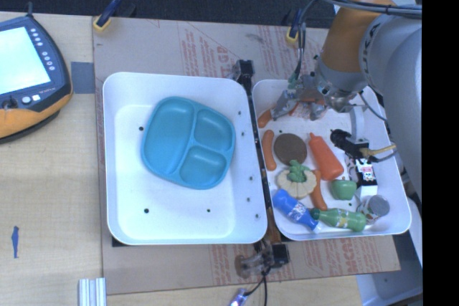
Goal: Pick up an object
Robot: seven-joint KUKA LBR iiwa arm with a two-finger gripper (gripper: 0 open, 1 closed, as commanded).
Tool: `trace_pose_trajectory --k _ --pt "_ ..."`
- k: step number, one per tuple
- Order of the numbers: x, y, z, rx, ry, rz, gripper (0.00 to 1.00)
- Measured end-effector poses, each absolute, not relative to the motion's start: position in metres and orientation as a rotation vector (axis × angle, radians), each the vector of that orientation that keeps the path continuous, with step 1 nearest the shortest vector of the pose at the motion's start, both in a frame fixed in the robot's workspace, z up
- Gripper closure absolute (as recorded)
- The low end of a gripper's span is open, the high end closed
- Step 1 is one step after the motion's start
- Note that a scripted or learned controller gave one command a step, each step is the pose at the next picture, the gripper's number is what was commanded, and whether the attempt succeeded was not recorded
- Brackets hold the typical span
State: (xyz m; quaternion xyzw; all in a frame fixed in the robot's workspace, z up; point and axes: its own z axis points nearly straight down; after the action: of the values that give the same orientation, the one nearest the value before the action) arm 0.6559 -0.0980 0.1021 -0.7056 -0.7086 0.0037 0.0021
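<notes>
Now the gripper hangs over the crowded right bin; jaws' state I cannot tell. Packed toys could foul any grab.

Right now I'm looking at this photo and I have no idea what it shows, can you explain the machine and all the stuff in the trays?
It is one camera looking down on a bench. The grey and orange robot arm reaches in from the right; its gripper hangs over the far end of the right bin. That bin holds toy food: a carrot, a brown patty, a sausage, a green bottle. The left bin holds a blue divided plate. Nothing visibly sits between the fingers.
</notes>
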Motion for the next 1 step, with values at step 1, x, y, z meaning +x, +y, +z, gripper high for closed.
trace_pose_trajectory --k 1 --pt "0.6561 -0.0989 0.1126 -2.214 -2.222 0.013 1.00"
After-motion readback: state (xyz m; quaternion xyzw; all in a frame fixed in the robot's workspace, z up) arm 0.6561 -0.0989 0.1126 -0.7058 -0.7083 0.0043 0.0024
